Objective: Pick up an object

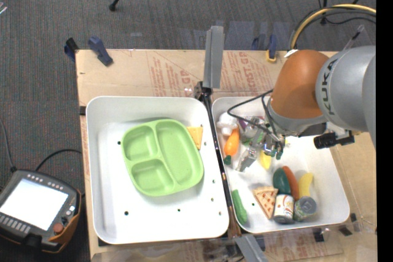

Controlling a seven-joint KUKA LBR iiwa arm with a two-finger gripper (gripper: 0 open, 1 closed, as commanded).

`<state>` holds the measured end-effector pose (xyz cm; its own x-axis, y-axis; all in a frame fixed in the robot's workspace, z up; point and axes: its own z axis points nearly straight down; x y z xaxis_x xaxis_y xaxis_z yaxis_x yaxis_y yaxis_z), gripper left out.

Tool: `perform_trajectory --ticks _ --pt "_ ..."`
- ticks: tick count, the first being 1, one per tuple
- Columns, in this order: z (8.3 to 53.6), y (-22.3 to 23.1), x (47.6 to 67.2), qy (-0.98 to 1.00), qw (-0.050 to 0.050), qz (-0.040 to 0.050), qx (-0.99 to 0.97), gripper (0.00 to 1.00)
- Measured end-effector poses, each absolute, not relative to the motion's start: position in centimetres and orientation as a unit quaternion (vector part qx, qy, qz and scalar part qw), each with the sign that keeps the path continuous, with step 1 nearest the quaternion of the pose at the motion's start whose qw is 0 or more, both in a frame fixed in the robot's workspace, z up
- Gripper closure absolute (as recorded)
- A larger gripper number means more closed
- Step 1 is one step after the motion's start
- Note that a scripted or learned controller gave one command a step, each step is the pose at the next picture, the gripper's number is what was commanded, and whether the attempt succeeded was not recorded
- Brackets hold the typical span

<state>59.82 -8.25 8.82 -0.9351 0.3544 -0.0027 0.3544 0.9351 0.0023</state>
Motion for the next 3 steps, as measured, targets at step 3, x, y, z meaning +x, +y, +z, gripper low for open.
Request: perform_trajectory --ticks 3 --pt "8.6 -11.2 52.3 0.977 -0.001 0.0003 0.214 0.00"
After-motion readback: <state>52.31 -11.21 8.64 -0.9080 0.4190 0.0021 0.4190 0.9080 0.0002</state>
